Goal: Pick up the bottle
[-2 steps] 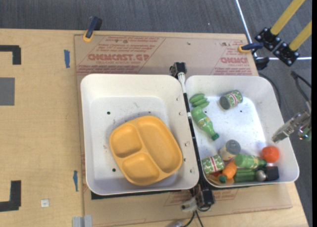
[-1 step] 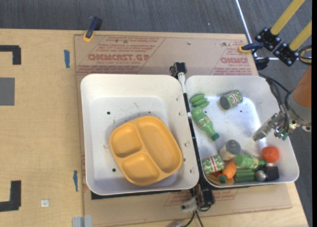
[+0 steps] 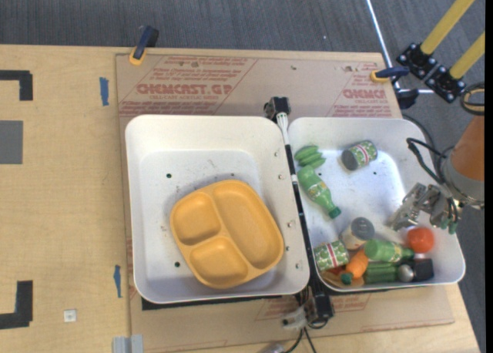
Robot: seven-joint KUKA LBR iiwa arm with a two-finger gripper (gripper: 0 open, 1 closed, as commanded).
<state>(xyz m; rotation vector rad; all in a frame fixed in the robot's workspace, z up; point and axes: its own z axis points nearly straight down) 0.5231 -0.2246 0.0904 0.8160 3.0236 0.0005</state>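
A green bottle (image 3: 318, 189) lies on its side in the right bin (image 3: 385, 132), close to the left wall, with its neck toward the front right. A darker green bottle with a black cap (image 3: 389, 271) lies along the bin's front wall in the pile of items. My gripper (image 3: 414, 207) hangs over the right side of this bin, well to the right of the first bottle and just behind a red tomato (image 3: 420, 239). It is open, with nothing between its fingers.
The right bin also holds a green vegetable (image 3: 309, 155), a can (image 3: 360, 154) at the back, a second can (image 3: 331, 253), a grey round lid (image 3: 362, 228) and an orange carrot (image 3: 356, 265). A yellow divided plate (image 3: 225, 233) lies in the left bin (image 3: 154, 189).
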